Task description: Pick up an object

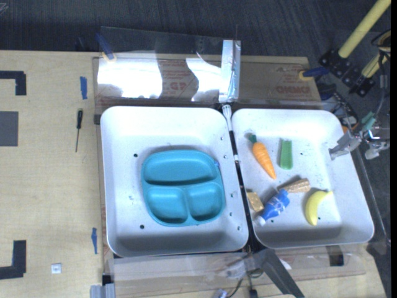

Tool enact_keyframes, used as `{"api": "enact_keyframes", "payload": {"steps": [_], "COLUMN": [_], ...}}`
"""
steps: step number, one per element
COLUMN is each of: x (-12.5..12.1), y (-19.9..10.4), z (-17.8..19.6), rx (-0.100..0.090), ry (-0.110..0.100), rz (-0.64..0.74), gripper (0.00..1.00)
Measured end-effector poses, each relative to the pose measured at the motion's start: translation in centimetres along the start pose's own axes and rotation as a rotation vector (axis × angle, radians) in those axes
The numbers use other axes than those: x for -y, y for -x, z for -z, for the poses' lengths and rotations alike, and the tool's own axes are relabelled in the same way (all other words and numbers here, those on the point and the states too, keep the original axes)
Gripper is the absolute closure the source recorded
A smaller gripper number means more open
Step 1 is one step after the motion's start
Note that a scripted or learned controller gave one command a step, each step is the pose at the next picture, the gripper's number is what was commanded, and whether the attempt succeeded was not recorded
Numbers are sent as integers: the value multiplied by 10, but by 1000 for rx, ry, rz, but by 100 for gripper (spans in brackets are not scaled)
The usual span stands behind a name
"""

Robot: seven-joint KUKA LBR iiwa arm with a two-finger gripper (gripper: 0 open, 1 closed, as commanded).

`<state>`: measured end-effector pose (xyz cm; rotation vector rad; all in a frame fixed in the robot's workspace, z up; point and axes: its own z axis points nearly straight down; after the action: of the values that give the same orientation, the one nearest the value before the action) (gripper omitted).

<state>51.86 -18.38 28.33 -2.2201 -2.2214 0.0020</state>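
In the right bin [356, 185] lie the things that could be picked: a carrot [263, 157], a green block [285, 153], a banana [314, 206], a blue toy [275, 207] and a brown stick [294, 185], with a small tan piece [254, 200] just beside the blue toy. The left bin [118, 166] holds a blue tray [182, 185] with three compartments. The gripper [347, 143] is at the right rim of the right bin, near its far corner, well apart from all the objects; I cannot tell how it stands, because it is small and blurred there, and nothing is seen in it. I judge that the task is at its beginning, the approach step: no object is chosen or touched yet. The next move calls for travelling over the bin, choosing one free object such as the banana or the green block, and descending straight on it. The carrot also lies alone. On the cardboard [273, 82] behind the bins there is some red print, but it is too faint to read.
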Motion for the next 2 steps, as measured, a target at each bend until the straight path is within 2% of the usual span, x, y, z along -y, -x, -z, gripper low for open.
{"api": "enact_keyframes", "payload": {"steps": [1,2], "x": [41,-11], "y": [-82,-68], "z": [-127,-196], "rx": [-3,-1], "ry": [-9,6], "rz": [-27,-20], "gripper": [0,0]}}
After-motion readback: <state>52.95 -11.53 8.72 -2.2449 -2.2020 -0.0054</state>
